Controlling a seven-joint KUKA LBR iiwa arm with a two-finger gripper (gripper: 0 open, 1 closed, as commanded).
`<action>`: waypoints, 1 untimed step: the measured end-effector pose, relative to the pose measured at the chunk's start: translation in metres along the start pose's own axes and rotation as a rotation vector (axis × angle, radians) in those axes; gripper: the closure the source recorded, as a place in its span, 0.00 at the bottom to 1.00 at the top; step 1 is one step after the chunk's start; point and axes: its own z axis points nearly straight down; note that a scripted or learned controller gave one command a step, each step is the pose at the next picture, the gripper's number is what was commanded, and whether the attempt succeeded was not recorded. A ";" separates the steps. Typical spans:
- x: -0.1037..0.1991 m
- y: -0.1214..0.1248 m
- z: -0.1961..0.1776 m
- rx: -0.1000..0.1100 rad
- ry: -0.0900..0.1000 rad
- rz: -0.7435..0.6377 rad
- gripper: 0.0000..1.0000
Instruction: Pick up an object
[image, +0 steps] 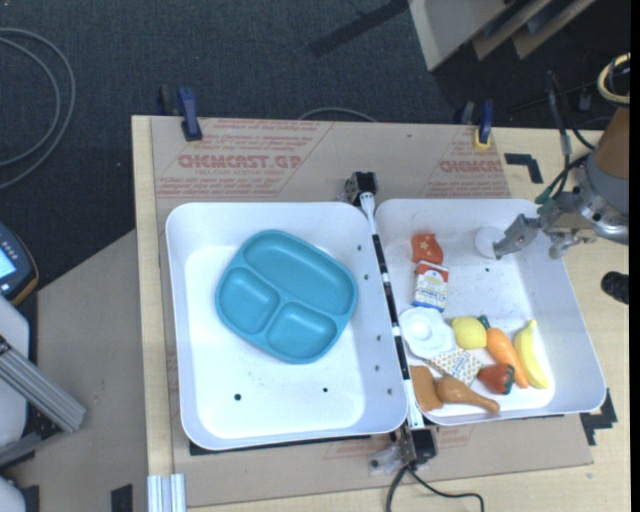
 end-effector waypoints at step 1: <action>0.074 -0.069 0.040 0.008 0.005 -0.002 0.00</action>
